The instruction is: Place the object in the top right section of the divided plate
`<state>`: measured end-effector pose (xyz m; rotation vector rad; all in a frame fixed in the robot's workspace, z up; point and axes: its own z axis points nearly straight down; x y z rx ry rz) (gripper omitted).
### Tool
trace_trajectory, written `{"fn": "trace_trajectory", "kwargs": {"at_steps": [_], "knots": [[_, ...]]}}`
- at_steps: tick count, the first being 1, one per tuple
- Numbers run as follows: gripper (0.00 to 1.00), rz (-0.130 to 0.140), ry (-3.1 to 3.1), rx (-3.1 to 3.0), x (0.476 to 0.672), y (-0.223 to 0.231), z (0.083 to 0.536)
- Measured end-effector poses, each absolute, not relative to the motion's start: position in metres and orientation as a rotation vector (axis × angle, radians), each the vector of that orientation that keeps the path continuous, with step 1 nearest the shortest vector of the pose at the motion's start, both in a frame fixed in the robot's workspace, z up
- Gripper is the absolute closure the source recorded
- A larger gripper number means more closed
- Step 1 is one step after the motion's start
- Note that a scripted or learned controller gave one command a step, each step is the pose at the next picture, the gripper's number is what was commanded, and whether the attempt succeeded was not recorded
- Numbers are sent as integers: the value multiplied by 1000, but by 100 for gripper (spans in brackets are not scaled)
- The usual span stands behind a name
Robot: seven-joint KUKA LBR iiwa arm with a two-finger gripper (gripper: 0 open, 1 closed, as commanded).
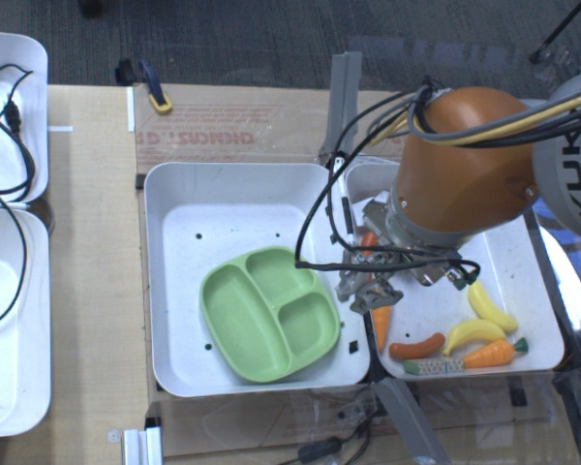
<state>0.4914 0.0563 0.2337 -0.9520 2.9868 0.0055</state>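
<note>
The light green divided plate [268,314] lies in the left white bin [174,211], turned at an angle, with nothing in its three sections. My gripper [368,289] hangs under the orange-banded wrist, above the left edge of the right bin [547,337], just right of the plate. An orange carrot-like piece [380,325] sticks out straight below the gripper, close to the wall between the bins. Whether it is held or lying in the bin is unclear. The wrist and cables hide the rest of it.
Near the right bin's front lie a red sausage [416,347], two yellow bananas [490,305], a small carrot [489,354] and a flat patterned piece [436,366]. Black cables loop from the wrist over the plate's right rim. White tubs stand at the far left.
</note>
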Motion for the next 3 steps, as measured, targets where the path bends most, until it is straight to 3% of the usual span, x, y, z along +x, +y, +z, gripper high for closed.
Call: {"fn": "trace_trajectory", "kwargs": {"at_steps": [2,3], "knots": [[100,8,2987,-932,494,56,252],[100,1,3048,-756,491,-1,229]]}}
